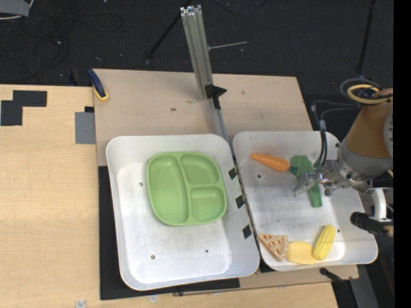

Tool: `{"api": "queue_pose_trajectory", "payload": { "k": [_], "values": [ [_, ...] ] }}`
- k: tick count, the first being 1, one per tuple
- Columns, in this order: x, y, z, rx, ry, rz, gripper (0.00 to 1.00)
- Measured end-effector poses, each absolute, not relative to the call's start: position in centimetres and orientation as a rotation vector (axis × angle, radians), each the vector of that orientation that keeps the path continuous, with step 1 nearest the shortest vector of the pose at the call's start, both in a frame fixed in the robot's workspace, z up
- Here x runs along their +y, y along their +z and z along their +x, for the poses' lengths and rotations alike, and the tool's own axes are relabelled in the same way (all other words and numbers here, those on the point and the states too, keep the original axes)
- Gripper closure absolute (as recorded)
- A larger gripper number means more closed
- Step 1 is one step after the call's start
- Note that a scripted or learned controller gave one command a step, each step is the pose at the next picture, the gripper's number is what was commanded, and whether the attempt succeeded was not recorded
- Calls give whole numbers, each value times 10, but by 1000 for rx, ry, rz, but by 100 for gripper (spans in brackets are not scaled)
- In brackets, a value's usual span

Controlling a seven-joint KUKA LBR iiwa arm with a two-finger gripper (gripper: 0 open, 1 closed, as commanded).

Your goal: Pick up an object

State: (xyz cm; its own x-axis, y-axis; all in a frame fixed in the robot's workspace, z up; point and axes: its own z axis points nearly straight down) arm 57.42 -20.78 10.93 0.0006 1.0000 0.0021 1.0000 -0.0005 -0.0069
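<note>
Nearest the camera, along the near edge of the right bin, lie a waffle-like wedge, a pale yellow lump and a corn cob, the lump touching both neighbours. Farther back in the same bin sits a carrot, its orange body pointing left and its green top to the right. Just right of and nearer than that top, the gripper hangs low over the bin floor beside a green stick-like piece. Whether its fingers are spread or closed cannot be told, since the metal parts blur together, and it is unclear if the green piece is touched. The arm enters from the right, its upper part cut off at the picture edge. In the left bin a green divided plate rests toward the far side, well apart from the gripper. A metal post stands behind both bins.
</note>
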Motion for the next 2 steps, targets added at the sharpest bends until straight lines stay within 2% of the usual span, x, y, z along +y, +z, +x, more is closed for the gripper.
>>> {"api": "queue_pose_trajectory", "payload": {
  "k": [1, 2],
  "values": [
    [-208, 91, 576, -2220, -1, -2222, 0],
    [-207, 103, 578, -2221, -9, -2225, 100]
  ]
}}
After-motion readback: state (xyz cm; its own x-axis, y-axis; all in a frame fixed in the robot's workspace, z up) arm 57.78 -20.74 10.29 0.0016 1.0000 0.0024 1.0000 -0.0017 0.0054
